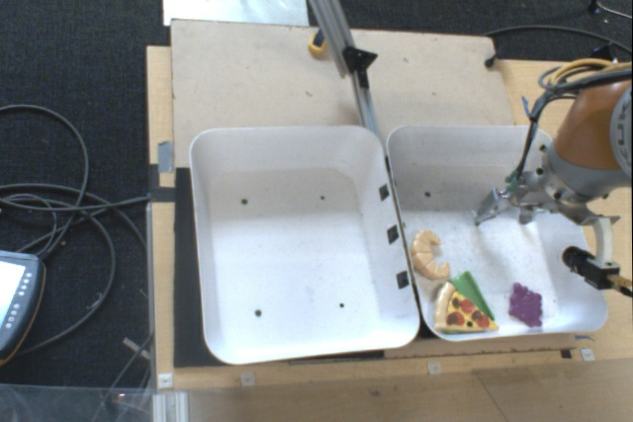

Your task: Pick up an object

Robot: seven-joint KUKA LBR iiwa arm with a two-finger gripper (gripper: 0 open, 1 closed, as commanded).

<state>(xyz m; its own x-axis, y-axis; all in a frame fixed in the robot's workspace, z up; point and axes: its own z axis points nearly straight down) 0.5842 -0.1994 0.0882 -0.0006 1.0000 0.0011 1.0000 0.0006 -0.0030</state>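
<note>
A wooden tabletop (267, 74) is sitting on dark carpet, carrying two shallow white bins side by side, with loose cables trailing over the floor at the left and a slanted metal pole (326, 0) crossing down toward the seam between the bins. The left bin (203, 212) is holding nothing but a few dark specks on its floor. The right bin (435, 148) is holding all the candidates: a pale croissant-shaped toy (429, 254) near the divider, a pizza slice toy (463, 309) just below it, a green piece (472, 291) touching the slice's upper edge, and a purple grape cluster (525, 304) toward the bin's lower right corner. The arm is reaching in from the right, its orange band showing above the wrist, and the gripper (502, 204) is hanging over the bare upper-middle part of the right bin, well apart from every toy. The jaws look spread apart, with nothing between them. Progress judgement: the pick is not yet made; all objects are lying on the bin floor, none lifted. Remaining, as I read it: choosing a target, moving over it (croissant being nearest), descending, closing, and lifting clear.
</note>
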